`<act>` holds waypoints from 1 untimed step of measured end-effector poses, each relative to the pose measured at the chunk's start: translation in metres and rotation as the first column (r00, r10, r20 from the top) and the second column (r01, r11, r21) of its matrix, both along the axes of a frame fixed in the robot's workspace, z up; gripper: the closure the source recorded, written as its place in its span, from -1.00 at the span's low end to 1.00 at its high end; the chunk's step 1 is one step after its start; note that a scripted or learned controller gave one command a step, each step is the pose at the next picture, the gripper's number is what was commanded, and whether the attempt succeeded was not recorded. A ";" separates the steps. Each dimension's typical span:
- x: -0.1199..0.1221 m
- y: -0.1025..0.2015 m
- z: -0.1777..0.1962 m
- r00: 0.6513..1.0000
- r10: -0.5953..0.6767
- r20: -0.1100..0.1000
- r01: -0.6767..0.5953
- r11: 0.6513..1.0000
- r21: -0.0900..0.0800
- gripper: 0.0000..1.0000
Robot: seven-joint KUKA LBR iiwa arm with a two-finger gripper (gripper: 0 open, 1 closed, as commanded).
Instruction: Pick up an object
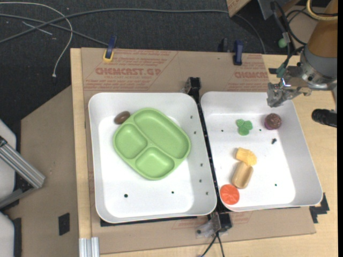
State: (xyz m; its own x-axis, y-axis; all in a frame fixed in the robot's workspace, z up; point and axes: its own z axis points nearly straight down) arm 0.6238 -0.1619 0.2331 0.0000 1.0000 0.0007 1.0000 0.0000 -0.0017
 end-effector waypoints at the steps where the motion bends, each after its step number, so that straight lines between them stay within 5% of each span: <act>1: 0.000 0.000 0.000 1.000 0.000 0.001 0.000 1.000 0.000 -1.00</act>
State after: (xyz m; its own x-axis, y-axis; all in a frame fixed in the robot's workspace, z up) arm 0.6241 -0.1619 0.2336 -0.0002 1.0000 0.0005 1.0000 0.0002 -0.0007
